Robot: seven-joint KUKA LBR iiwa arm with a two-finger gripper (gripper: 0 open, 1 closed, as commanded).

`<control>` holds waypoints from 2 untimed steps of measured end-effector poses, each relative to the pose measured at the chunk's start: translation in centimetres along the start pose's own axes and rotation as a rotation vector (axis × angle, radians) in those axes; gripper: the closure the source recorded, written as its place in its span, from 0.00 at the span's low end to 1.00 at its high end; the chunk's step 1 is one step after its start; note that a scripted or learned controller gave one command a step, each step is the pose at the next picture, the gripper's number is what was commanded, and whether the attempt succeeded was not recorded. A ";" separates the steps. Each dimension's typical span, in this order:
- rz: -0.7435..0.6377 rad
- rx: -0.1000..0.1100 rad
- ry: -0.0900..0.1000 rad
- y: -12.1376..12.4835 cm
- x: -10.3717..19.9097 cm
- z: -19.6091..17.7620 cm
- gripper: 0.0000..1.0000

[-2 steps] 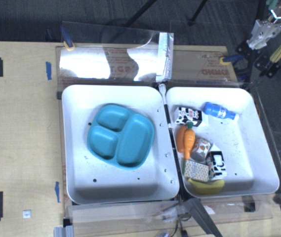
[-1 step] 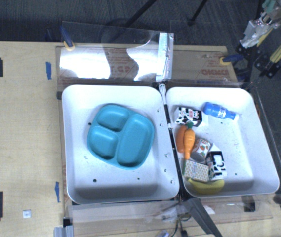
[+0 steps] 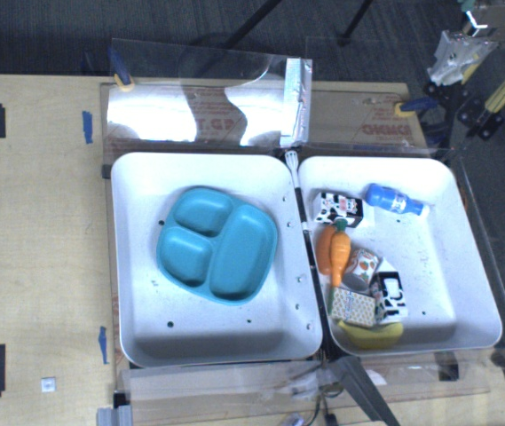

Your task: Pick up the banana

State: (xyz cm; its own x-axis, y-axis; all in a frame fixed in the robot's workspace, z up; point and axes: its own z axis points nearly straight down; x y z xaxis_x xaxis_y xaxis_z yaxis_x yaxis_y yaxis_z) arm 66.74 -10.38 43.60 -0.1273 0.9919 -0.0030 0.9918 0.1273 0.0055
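Camera view
Banana look: the banana (image 3: 372, 333) is yellow and curved. Just a low arc of it shows, as a patterned packet (image 3: 354, 307) and a black-and-white box (image 3: 390, 295) lie over its upper side.
Banana place: it lies well apart from the claw (image 3: 448, 60), down and to the left of it in this view, against the near wall of the right bin (image 3: 476, 264).
Claw state: the claw hangs above the dark floor (image 3: 190, 7), past the far right corner of the right bin and outside both bins. I cannot tell whether it is open or closed, and nothing is seen in its grip.
Neighbours: between the claw and the banana lie a blue bottle (image 3: 396, 201), a black-and-white carton (image 3: 339, 208), an orange carrot (image 3: 336, 251) with a green top, and a small foil pack (image 3: 361, 269) touching the carrot.
Edges and room: the clutter crowds the right bin's left side. Its right half, the side below the claw, is bare white floor.
Left bin: the left bin (image 3: 128, 238) is farther left of the claw and carries a blue divided plate (image 3: 216, 242).
Surface: the worktop (image 3: 30, 238) is pale wood with black and blue tape marks.
Room: a clear plastic sheet (image 3: 208, 105) stands behind the left bin, level with the claw.
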 end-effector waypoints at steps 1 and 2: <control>0.278 0.001 0.000 0.0 -0.1 0.0 1.00; 0.208 0.005 0.001 0.2 1.8 0.0 1.00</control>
State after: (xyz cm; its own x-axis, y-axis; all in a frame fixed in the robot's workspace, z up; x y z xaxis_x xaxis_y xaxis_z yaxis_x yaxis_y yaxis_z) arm 66.68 -8.56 43.58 0.0802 0.9968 -0.0010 0.9968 -0.0802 0.0010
